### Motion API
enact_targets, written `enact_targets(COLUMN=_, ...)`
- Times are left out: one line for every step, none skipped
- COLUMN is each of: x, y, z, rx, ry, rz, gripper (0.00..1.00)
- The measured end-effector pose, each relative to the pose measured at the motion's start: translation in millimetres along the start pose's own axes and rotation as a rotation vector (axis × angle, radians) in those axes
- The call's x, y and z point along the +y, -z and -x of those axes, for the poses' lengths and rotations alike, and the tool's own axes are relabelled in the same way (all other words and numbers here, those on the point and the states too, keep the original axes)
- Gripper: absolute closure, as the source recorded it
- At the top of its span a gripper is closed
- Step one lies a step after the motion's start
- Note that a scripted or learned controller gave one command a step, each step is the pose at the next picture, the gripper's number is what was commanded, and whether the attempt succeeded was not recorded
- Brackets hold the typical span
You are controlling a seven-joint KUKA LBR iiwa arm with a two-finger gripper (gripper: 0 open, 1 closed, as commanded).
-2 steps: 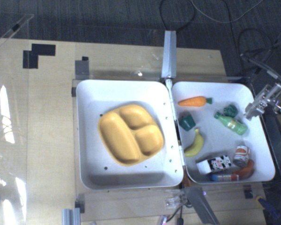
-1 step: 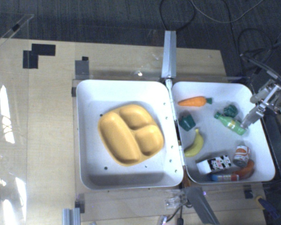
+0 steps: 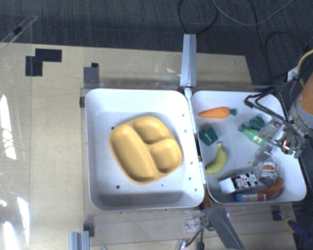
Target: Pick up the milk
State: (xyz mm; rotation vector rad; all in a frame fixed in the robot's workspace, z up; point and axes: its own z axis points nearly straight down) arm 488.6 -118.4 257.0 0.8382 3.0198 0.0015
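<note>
The milk is a small white carton with black cow patches. It lies on its side near the front edge of the right bin. My gripper hangs over the right side of that bin, above and to the right of the carton and apart from it. Its fingers are spread open with nothing between them. One fingertip is by a green bottle; the other points down toward a round can.
The right bin also holds a carrot, a dark green block, a banana, and a red and blue tube in front of the milk. A large yellow bread-like loaf lies in the left bin.
</note>
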Motion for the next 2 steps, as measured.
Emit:
enact_targets(x=20.1, y=-125.3, z=-13.7, rx=0.003, ry=0.202, rz=0.000, gripper=0.00)
enact_targets(x=-45.9, y=-147.3, z=26.6, rx=0.000, ry=0.112, rz=-0.001, gripper=0.00)
